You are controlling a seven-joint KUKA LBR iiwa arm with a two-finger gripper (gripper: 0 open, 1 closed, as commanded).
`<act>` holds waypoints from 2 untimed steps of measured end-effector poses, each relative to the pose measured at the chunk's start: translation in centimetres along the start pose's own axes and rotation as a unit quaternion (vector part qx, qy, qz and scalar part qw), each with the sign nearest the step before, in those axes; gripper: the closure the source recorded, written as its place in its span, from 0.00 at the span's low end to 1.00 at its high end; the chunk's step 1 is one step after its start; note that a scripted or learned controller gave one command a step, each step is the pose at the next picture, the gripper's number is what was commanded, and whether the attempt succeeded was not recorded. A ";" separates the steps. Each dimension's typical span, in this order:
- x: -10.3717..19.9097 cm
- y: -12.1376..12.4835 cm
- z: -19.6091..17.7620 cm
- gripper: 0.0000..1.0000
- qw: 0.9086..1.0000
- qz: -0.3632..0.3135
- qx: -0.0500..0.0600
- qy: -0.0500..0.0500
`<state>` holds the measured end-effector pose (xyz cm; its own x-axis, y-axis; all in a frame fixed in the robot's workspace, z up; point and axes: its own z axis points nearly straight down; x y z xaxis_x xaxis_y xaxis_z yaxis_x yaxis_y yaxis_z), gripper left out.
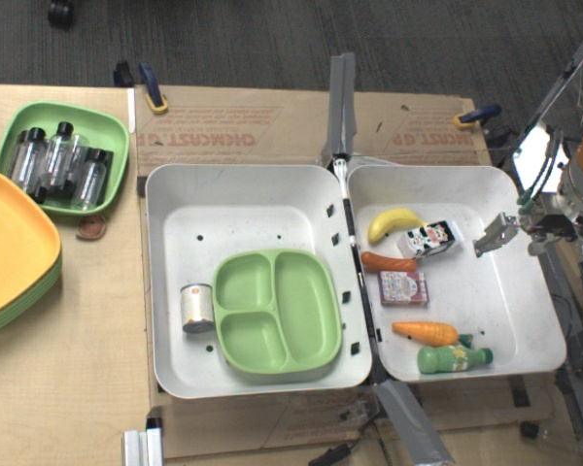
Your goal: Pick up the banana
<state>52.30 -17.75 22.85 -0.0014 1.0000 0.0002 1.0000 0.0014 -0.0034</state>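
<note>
In the right bin (534, 348) we see, nearest, a green bottle (453, 359) lying on its side, a carrot (426, 333) just beyond it, then a pink packet (403, 287), an orange-red sausage-like piece (389, 261), a small black-and-white carton (430, 239) and, farthest, the banana (394, 223) near the left wall. The left bin (175, 357) holds a green divided tray (274, 311) and a small can (196, 308). Farther left on the desk (68, 396) a green dish (63, 158) carries bottles (58, 163). The hand (496, 233) hangs at the right bin's right side, well apart from the banana; we cannot tell how its fingers stand.
</note>
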 end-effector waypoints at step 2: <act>-2.0 0.2 12.7 1.00 0.992 -0.129 -0.002 0.000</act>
<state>52.47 -19.70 10.17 -0.2576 0.9663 0.0000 0.9663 0.2576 -0.0002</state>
